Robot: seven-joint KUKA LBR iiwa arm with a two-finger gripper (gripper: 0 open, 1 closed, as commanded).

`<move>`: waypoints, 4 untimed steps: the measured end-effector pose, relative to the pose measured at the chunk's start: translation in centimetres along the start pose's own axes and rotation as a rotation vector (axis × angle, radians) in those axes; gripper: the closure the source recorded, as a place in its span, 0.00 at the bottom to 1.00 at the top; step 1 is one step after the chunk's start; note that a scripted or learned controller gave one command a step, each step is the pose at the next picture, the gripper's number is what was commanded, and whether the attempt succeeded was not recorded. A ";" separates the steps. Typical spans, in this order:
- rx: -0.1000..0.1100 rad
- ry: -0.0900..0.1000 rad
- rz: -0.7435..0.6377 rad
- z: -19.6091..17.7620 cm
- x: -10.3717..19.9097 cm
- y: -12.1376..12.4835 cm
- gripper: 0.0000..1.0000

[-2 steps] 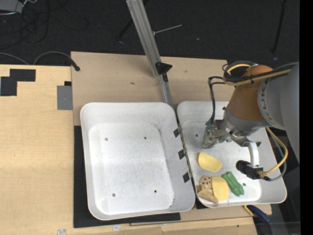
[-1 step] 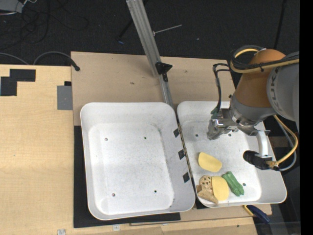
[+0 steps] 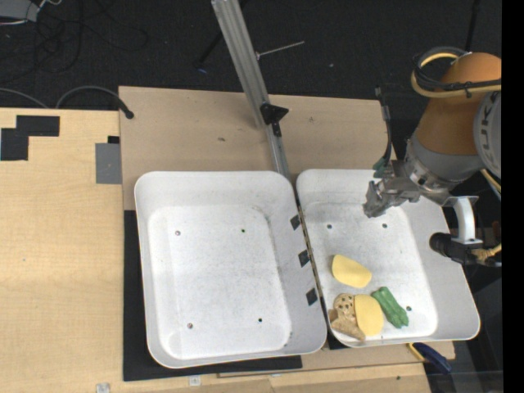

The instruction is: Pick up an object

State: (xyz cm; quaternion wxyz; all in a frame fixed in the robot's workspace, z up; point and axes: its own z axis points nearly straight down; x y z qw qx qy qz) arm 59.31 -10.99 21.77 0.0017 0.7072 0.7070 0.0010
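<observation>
White bins (image 3: pixel 164 195), yellow lump (image 3: pixel 350 271)

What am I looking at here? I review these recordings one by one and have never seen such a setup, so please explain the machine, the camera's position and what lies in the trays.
One camera looks down at a slant on a wooden bench. The grey robot arm with an orange band reaches in from the right; its gripper hangs above the far part of the right shallow white bin. Nothing is visibly held. In that bin's near corner lie a round yellow piece, a second yellow piece, a green stick-shaped object and a tan speckled item, clustered together. The left shallow white bin sits alongside. The arm is meant to pick up one object.
</observation>
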 end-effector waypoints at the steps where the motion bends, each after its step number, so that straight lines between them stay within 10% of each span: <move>1: 0.003 0.001 -0.001 -2.0 -0.2 0.0 1.00; 4: 0.009 0.003 -0.004 -2.6 14.5 -2.9 1.00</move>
